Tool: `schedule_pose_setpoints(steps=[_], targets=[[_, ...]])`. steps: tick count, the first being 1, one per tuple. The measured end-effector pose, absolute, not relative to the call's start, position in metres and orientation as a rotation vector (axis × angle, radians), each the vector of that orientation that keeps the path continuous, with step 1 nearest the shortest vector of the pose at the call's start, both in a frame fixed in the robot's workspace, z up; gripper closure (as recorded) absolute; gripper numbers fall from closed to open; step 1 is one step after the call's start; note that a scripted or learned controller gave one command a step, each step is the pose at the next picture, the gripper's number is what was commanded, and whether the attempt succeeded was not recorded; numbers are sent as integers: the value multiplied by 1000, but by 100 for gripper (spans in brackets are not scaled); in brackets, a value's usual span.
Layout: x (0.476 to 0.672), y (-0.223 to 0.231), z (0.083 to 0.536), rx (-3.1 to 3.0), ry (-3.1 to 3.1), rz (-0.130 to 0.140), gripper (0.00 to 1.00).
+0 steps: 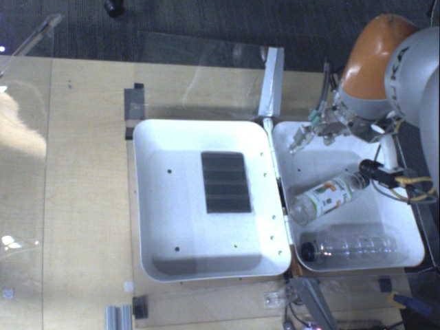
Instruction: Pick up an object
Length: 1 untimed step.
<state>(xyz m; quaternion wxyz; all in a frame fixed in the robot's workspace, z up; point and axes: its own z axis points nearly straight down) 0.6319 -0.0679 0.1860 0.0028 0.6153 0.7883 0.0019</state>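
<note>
hand [302, 141] over right bin's [412, 225] far corner, grip unclear (cannot tell) | bottle [328, 198] clear, white label, lying slanted mid-bin | second clear bottle [354, 248], dark cap, along near wall | left bin [158, 205]: dark ribbed block [225, 182]

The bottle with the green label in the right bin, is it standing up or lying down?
Lying down. The labelled bottle rests on its side on the right bin's floor, at a slant, its length stretched across it.
</note>
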Motion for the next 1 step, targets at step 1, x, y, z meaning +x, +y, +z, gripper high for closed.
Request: schedule_pose_setpoints(steps=[1], targets=[[593, -116, 89, 1787, 2569, 10, 0]])
